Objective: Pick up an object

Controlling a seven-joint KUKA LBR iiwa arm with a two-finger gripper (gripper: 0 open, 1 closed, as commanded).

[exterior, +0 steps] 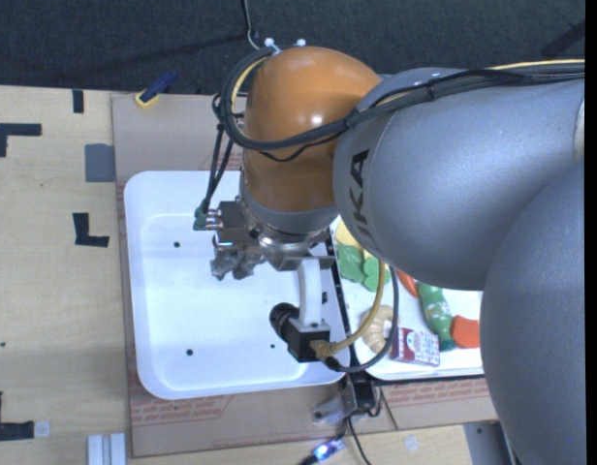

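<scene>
Objects (426, 320) crowd the right white bin (444, 366) on brown bench (47, 289).

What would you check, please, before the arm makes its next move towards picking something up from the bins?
1. Gripper position: over the left bin, low above its floor. Ok.
2. Object between the fingers: none seen there. Not ok for a pick.
3. Finger opening: hidden by the wrist's angle. Cannot tell.
4. Target under the gripper: bare white floor shows around it. Not ok.
5. Objects available: a green item, an orange item and a red-and-white packet lie in the right bin. Ok.
6. View of the right bin: the arm covers much of it. Cannot tell what else it holds.
</scene>
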